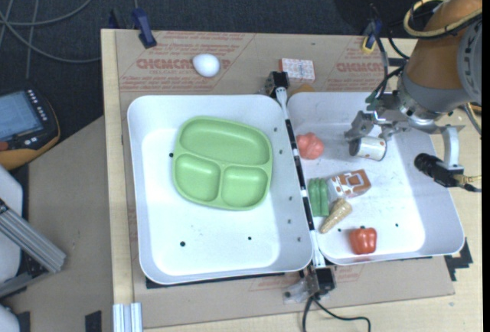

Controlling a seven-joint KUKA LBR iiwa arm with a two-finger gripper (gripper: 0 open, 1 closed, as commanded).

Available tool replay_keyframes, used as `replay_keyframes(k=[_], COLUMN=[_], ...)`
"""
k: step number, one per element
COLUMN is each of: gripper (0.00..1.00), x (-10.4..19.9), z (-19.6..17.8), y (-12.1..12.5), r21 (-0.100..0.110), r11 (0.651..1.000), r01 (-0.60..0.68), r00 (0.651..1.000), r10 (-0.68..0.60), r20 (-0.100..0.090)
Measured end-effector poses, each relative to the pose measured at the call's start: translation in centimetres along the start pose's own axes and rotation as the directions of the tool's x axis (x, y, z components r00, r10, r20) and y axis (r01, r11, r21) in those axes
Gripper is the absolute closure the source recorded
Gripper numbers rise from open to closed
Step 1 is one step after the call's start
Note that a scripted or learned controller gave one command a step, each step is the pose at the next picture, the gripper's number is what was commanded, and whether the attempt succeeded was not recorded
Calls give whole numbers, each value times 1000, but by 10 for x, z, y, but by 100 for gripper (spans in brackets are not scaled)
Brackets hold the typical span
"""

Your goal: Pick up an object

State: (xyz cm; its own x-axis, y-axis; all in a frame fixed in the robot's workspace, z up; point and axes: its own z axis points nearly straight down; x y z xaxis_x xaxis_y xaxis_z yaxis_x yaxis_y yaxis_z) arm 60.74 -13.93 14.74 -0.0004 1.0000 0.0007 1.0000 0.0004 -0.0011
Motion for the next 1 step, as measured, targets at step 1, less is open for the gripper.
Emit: replay_keyframes(k=[1], gripper=[100], x=[85], z=[-38], y=[10], r21=[-3], r11=[1000], r01=[1], r00=[1000], r10=[-1], r20=[0])
